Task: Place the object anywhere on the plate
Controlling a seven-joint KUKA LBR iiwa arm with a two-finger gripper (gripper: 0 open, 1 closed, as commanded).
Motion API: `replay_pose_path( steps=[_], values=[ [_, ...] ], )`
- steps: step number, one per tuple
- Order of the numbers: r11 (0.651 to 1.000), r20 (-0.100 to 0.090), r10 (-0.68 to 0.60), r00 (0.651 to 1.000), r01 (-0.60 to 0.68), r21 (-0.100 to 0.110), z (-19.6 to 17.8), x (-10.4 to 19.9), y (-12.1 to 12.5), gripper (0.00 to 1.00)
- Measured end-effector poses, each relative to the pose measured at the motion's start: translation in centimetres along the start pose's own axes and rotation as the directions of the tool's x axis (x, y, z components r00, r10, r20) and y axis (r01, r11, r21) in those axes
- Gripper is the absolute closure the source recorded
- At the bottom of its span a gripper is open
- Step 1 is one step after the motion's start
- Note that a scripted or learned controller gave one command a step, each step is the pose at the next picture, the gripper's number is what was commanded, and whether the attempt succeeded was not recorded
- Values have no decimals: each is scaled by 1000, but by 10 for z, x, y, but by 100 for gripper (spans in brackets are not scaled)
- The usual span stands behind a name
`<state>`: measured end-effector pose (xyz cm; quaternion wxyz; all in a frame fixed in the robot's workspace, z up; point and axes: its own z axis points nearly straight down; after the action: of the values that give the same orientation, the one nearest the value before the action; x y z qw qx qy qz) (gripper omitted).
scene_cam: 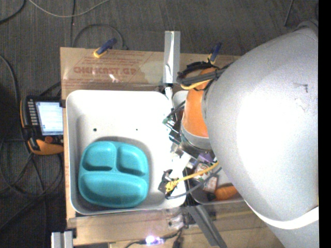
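A teal plate point(114, 172) with three compartments lies in the front left of the left white bin point(103, 107); nothing rests on it. The big grey arm with its orange band covers most of the right bin. My gripper point(178, 151) hangs low over the wall between the two bins, just right of the plate. An orange object point(226, 192), long and rounded, peeks out from under the arm in the right bin's front part.
A cardboard sheet point(111, 68) with blue clamps lies behind the left bin. A handheld screen device point(44, 118) sits left of the bench. Cables trail over the dark floor.
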<state>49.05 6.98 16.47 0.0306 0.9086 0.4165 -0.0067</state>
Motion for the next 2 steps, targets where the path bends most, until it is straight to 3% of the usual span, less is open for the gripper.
replay_pose_path(
  steps=[2],
  values=[
    [999,-1,33,999,-33,4,2,-1,0,100]
  ],
)
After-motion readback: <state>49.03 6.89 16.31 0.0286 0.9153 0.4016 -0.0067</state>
